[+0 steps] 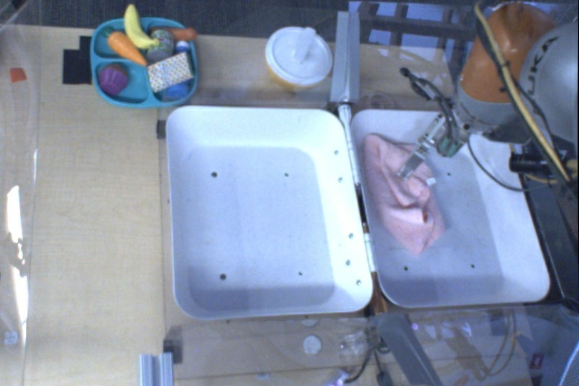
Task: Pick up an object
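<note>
My gripper (422,160) sits low in the right bin (507,285), fingertips touching the top edge of the pink cloth (403,194); can't tell if it's apart or clamped. Cloth lies crumpled on the bin's left half, near the left bin (262,285).

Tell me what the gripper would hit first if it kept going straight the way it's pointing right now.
Most likely the pink cloth. The gripper points down and toward the left of the view, right over the cloth's upper part in the right bin. Depth is hard to judge; it may already be touching it.
</note>
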Tool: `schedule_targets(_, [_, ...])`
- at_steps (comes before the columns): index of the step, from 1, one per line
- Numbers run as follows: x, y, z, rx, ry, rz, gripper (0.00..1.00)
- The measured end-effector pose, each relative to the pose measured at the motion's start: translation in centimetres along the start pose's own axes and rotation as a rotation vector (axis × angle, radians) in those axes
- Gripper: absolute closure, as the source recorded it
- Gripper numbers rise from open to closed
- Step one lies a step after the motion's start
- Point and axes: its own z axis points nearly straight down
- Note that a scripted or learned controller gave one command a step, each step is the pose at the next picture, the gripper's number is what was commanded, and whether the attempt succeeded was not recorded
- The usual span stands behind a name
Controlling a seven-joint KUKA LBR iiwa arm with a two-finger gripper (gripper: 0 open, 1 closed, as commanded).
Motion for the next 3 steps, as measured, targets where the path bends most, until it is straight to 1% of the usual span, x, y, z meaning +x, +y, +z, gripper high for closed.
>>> schedule_targets(1, [5.5,1.5,0.6,-0.009,-0.011,-0.014,0.00])
schedule_targets(2, [6.0,6.8,-8.9,-0.004,-0.004,-0.167,0.00])
schedule_targets(3, [7.7,4.4,-9.7,-0.001,0.001,0.028,0.00])
